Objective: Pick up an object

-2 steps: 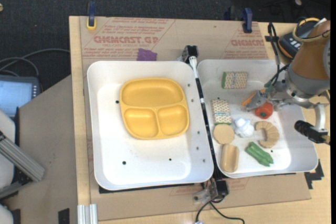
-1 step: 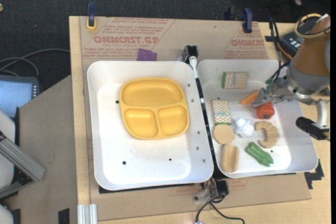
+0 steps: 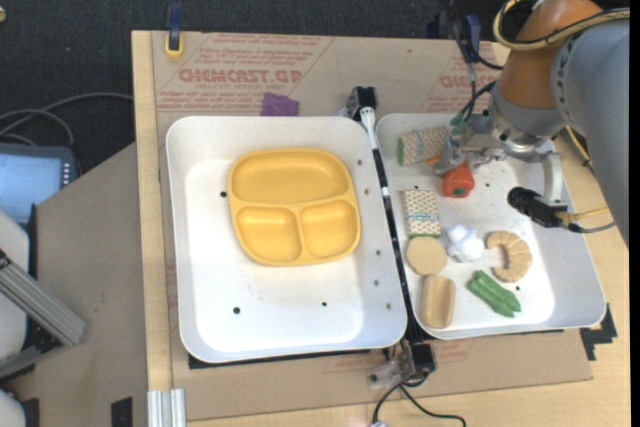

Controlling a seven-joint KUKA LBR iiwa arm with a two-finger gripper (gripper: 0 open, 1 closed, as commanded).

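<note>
My gripper (image 3: 457, 161) is low over the back of the right bin (image 3: 575, 310), reaching in from the right. A small red-orange object (image 3: 459, 182) sits directly at its tip, touching or very close to it. I cannot see whether the object is held. Behind it to the left lies a green and tan packet (image 3: 421, 145). Further forward in the same bin are a patterned packet (image 3: 421, 211), a round tan biscuit (image 3: 426, 256), a white crumpled lump (image 3: 463, 240), a ring-shaped pastry (image 3: 508, 255), a green vegetable (image 3: 494, 294) and a tan roll (image 3: 437, 301).
The left bin (image 3: 200, 245) holds a yellow divided plate (image 3: 294, 205). A black clamp (image 3: 362, 101) sits at the back where the two bins meet. A purple scrap (image 3: 279, 103) lies on the cardboard behind the left bin.
</note>
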